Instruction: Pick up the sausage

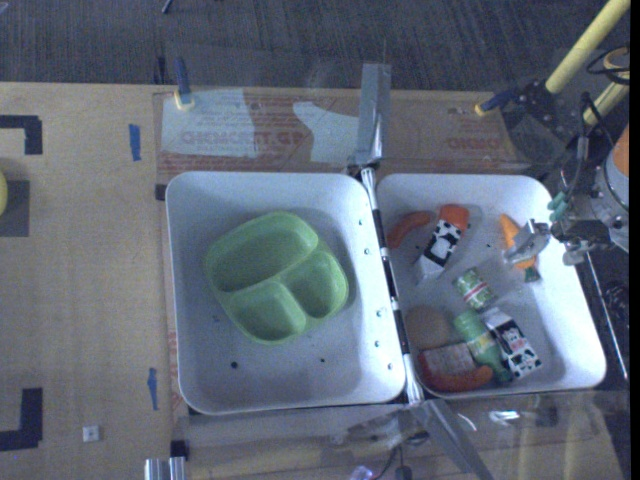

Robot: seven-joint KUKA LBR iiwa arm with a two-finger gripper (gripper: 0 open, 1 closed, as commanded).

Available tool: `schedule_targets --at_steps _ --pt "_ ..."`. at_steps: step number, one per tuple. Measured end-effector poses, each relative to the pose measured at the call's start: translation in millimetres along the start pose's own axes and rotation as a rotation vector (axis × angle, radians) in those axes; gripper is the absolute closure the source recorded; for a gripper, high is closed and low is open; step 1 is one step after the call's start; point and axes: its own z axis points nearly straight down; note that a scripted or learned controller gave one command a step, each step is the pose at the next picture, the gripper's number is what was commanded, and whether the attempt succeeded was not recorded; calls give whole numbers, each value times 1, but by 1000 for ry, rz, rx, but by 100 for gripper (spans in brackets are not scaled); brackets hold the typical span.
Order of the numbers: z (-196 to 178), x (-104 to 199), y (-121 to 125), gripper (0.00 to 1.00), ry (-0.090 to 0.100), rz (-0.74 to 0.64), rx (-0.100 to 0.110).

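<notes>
The counter carries two white bins side by side. The left bin holds a green divided plate near its middle. The right bin is crowded: the sausage lies at its far left corner, just beside a black-and-white carton; a green bottle sits mid-bin, a second carton near the front edge. The gripper hangs over the bin's right edge by an orange item; I can't make out its grip.

Robotics lab, wooden bench with blue tape marks, two white bins
</notes>
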Motion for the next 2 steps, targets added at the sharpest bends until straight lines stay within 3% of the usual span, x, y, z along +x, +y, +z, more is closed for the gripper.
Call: schedule_targets --at_steps 1,2 --pt "49 92 66 0 0 81 1" --pt "150 13 86 0 -4 -36 -19"
